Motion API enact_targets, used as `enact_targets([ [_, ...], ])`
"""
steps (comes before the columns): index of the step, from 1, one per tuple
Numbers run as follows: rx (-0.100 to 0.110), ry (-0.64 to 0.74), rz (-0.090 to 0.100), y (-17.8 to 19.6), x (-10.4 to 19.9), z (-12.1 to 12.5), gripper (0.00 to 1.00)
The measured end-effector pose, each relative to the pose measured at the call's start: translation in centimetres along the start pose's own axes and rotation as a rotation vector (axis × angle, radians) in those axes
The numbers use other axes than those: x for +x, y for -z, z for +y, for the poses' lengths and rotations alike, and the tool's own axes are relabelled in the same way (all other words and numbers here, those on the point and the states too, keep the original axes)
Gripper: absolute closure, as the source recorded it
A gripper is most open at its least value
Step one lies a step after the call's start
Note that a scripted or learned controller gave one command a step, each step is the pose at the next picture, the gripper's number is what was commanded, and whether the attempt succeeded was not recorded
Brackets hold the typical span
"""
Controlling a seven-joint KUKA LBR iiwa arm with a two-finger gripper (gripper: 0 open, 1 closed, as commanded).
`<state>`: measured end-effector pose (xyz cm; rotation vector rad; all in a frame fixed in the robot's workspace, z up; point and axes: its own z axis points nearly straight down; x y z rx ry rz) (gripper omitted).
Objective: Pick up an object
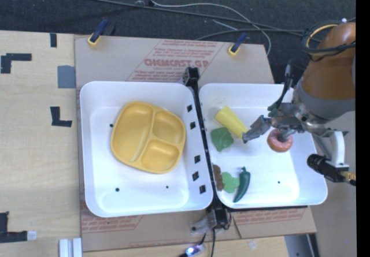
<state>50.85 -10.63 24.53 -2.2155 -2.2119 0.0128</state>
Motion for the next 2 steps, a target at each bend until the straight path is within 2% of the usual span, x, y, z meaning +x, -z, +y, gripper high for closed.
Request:
enact_targets([
  [1,-0.011,0.003,-0.001,0.6,0.0,0.2,0.00],
  [2,-0.006,0.001,-0.001,-5.7,-0.5,0.4,0.00],
])
